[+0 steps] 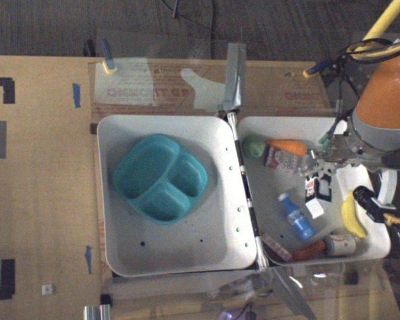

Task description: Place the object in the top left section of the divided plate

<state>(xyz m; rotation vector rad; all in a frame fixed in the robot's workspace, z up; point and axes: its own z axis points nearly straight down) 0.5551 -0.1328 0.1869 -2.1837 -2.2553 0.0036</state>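
1. Camera view: the gripper [318,176] hovers low in the right bin [377,245], among a carrot [288,147], bottle [297,217] and banana [351,217], likely choosing one.
2. Whether it grips anything I cannot tell.
3. The teal divided plate [160,177] waits in the left bin [167,249], all sections bare.

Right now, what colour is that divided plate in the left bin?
Teal, a blue-green all over. The divided plate shows clearly in the camera view from above.
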